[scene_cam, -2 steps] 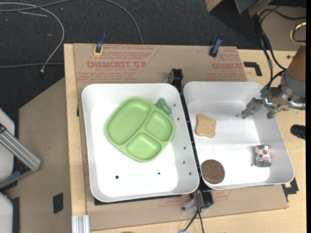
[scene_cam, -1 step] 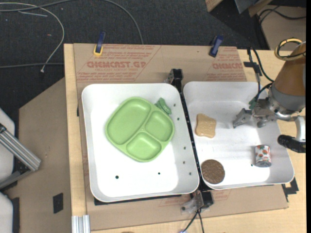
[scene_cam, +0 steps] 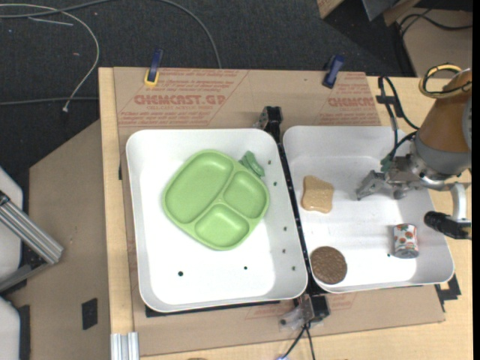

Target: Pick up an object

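My gripper (scene_cam: 377, 191) hovers over the right bin (scene_cam: 352, 142), near its right side, open with nothing between its fingers. A tan bread-shaped piece (scene_cam: 317, 194) lies to the gripper's left, a short gap away. A brown round disc (scene_cam: 328, 265) rests at the bin's front left corner. A small white can with coloured dots (scene_cam: 405, 241) lies on its side at the front right, below the gripper. The grey arm with its orange band (scene_cam: 446, 122) comes in from the right.
The left bin (scene_cam: 150, 268) holds a green divided plate (scene_cam: 216, 199) with a small dark green item (scene_cam: 253, 164) at the plate's upper right edge. Clamps (scene_cam: 271, 116) sit where the bins meet. Cardboard lies under both bins.
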Controlling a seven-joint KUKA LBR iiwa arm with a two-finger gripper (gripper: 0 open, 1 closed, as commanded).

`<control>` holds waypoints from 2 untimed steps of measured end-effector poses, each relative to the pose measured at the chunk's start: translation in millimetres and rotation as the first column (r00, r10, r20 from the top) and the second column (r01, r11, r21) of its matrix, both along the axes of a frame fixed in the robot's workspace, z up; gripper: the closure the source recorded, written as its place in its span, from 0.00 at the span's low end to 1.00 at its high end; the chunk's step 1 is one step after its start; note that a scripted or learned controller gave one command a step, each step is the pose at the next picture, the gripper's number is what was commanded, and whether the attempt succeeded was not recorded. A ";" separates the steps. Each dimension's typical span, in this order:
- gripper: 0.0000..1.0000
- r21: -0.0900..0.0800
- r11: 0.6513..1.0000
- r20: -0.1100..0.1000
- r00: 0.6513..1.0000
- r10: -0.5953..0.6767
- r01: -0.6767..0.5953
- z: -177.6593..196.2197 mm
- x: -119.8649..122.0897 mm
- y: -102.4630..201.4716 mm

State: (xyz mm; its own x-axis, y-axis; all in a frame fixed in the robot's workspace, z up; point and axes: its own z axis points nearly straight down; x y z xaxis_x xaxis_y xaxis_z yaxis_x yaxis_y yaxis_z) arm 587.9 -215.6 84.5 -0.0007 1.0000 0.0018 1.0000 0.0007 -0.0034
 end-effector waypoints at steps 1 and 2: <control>1.00 -0.001 1.000 0.004 1.000 0.001 -0.001 12.4 1.3 0.0; 1.00 -0.004 1.000 0.010 1.000 -0.001 0.001 68.4 -7.1 -2.4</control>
